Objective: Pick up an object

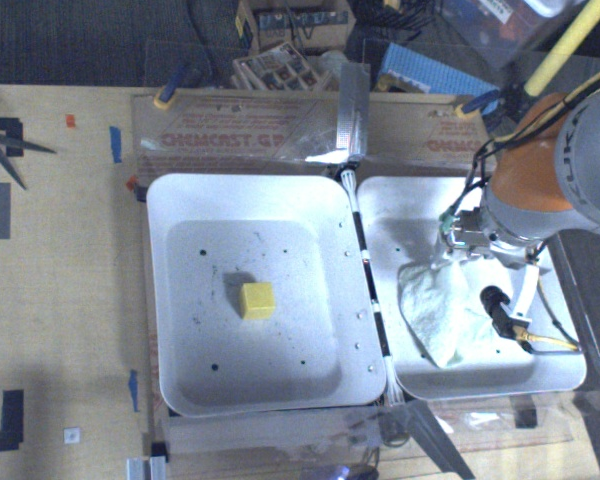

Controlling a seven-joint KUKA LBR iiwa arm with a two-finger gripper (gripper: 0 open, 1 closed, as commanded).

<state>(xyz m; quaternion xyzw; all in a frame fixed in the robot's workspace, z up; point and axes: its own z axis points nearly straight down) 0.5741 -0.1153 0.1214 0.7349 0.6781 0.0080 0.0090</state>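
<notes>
A small yellow cube (258,300) lies near the middle of the left bin (180,208). In the right bin (560,373) lies a crumpled white cloth (438,313), spread across its floor. My gripper (458,250) reaches in from the right, below the arm's orange band (528,180). It hangs low over the cloth's upper edge, and I cannot tell whether it touches the cloth. The wrist body hides its tip.
A black plug with a yellow cable (502,313) trails from the wrist over the cloth's right side. A metal divider (365,268) separates the two bins. Cardboard (240,133) lines the bench behind them, with clutter beyond it.
</notes>
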